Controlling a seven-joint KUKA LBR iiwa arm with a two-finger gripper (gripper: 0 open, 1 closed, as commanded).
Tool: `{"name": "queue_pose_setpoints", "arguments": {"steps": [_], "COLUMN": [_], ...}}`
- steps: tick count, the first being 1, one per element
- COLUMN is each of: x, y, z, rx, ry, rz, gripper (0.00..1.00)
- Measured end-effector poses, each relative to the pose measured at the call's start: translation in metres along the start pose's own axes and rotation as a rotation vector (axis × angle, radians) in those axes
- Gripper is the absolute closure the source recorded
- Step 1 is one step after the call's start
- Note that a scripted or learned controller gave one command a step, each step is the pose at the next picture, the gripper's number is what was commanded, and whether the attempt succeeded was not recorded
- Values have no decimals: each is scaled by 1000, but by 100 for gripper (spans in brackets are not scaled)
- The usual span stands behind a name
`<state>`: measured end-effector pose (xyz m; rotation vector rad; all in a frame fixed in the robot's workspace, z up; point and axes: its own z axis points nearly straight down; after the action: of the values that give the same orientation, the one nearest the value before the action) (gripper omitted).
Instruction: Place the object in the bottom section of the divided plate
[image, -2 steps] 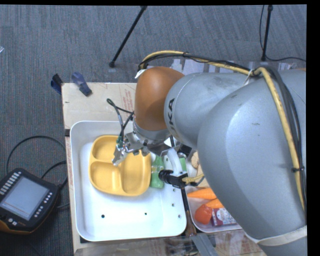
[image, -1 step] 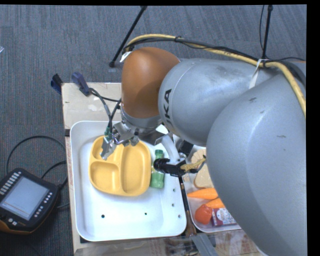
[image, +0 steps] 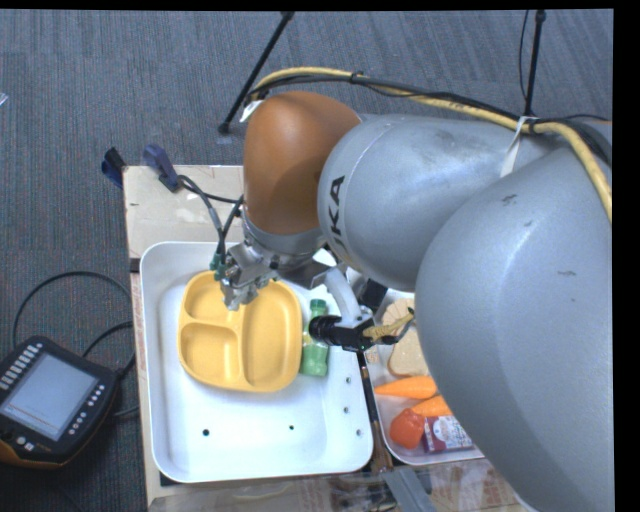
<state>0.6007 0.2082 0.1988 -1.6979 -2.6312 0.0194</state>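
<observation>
Divided plate (image: 242, 338): yellow, smooth, rounded, three sections; seen left of centre in the left bin (image: 250, 440).
Gripper (image: 238, 285): poised over the plate's upper rim; whether anything is carried cannot be told.
Green bottle (image: 316, 350): set against the plate's right edge, partly covered by a black part.
Right bin (image: 385, 440): largely hidden by the arm; an orange carrot (image: 405, 387), a red packet (image: 445, 435) are seen.
Pendant (image: 50, 395): lower left, cut off.

Gripper (image: 240, 285) over yellow divided plate (image: 262, 350) in left bin (image: 250, 440)
</observation>
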Motion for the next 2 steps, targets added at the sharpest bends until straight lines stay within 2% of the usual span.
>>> {"name": "queue_pose_setpoints", "arguments": {"steps": [1,2], "x": [36,28], "y": [-11,9], "z": [17,19], "rx": [-4,-8], "ry": [-1,-2], "rz": [-25,-92], "gripper": [100,100]}}
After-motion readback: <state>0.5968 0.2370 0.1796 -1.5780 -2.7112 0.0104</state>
